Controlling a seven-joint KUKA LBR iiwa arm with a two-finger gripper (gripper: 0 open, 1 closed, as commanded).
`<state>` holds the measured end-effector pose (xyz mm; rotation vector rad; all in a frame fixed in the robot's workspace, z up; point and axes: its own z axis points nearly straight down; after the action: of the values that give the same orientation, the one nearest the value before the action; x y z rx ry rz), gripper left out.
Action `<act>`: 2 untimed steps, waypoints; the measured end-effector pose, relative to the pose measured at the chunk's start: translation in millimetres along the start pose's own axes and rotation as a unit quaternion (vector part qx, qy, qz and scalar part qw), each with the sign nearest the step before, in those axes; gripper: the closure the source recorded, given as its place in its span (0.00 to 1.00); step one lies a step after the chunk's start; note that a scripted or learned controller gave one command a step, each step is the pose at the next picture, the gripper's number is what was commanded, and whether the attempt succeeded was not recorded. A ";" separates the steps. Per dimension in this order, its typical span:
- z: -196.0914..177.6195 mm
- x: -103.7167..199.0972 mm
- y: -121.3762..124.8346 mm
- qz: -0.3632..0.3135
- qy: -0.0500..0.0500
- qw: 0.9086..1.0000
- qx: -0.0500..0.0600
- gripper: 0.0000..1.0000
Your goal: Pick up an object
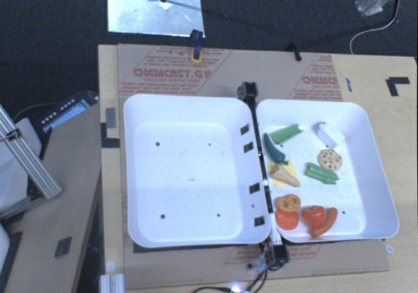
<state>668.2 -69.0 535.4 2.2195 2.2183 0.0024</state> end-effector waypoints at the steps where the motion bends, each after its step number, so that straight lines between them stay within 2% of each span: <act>1: -0.1 -20.1 0.0 0.000 0.000 1.000 0.000 1.00; 2: 0.0 -45.8 0.0 0.000 0.000 1.000 0.000 1.00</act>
<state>668.2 -114.8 535.5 2.2193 2.2177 0.0022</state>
